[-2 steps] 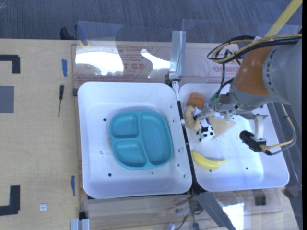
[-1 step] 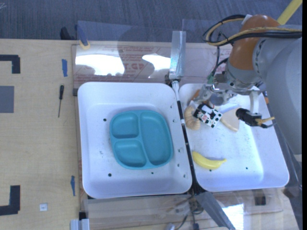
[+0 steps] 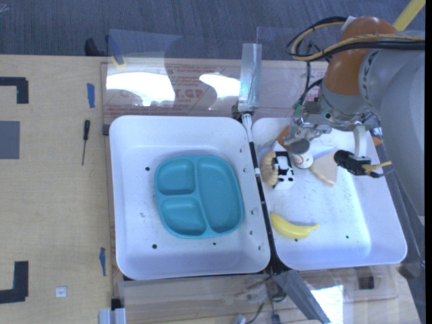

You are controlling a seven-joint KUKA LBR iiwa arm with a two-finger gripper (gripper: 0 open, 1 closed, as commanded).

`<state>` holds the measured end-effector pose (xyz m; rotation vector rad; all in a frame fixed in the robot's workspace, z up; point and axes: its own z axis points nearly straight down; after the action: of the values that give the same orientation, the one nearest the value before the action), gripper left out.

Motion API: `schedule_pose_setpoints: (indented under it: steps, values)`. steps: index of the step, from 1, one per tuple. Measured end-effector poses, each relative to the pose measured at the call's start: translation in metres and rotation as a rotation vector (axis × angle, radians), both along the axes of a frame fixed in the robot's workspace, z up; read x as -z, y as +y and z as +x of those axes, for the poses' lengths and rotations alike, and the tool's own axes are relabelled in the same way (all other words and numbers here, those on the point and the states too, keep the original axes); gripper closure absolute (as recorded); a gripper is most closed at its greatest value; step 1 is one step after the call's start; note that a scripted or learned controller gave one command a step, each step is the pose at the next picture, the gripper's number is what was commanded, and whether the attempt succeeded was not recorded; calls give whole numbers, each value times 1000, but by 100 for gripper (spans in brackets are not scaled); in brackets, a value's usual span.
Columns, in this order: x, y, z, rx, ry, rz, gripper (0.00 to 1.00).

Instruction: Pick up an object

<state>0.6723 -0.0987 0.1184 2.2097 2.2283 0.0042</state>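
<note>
Your gripper (image 3: pixel 300 144) hangs low near the right bin's (image 3: pixel 337 208) far left corner; nothing looks lifted yet, the banana (image 3: pixel 293 228) lies untouched, and you cannot tell whether the grip is closed

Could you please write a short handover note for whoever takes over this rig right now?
Gripper: low over the far left part of the right bin; whether it grips anything cannot be told.
Things: banana near that bin's front, tan wedge beside the gripper, blue divided plate in the left bin.
Done: no object visibly lifted.
Left: grasp one object and raise it.
</note>
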Motion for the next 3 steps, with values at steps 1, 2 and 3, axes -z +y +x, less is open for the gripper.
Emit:
schedule_pose_setpoints:
  steps: [1, 2, 3]
  values:
    - [-72, 46, -3, 1, -7, 1, 100]
    - [-100, 8, -5, 9, -2, -2, 100]
    - [-110, 10, -4, 5, -4, -4, 100]
